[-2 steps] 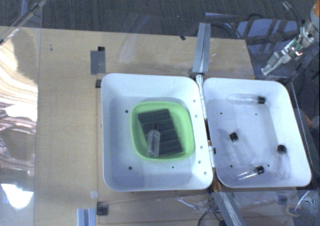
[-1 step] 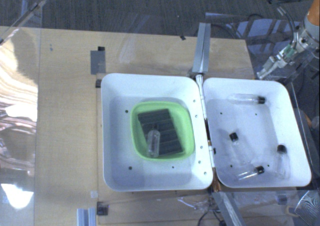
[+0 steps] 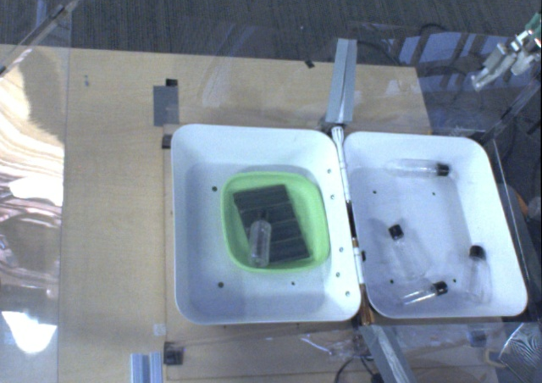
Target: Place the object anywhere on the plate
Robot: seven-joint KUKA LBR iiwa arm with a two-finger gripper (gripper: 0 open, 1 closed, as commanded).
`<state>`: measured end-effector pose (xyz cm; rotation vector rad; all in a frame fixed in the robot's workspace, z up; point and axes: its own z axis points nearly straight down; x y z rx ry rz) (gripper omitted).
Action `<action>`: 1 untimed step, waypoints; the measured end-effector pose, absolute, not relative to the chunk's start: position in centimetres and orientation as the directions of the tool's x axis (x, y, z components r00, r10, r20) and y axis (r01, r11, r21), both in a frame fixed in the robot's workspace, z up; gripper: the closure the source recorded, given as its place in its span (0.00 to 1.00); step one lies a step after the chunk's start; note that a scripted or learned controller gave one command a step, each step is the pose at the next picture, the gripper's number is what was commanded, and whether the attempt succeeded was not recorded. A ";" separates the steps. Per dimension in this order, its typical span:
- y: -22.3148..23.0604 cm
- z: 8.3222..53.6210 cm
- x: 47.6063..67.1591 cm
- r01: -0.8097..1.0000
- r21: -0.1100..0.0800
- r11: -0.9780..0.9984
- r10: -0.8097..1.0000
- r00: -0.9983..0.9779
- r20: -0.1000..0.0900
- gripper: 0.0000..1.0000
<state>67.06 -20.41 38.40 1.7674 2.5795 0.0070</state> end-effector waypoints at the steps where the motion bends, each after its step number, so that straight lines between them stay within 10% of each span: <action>1: -20.5 42.0 60.7 0.949 0.011 0.314 0.950 -0.314 -0.008 0.00</action>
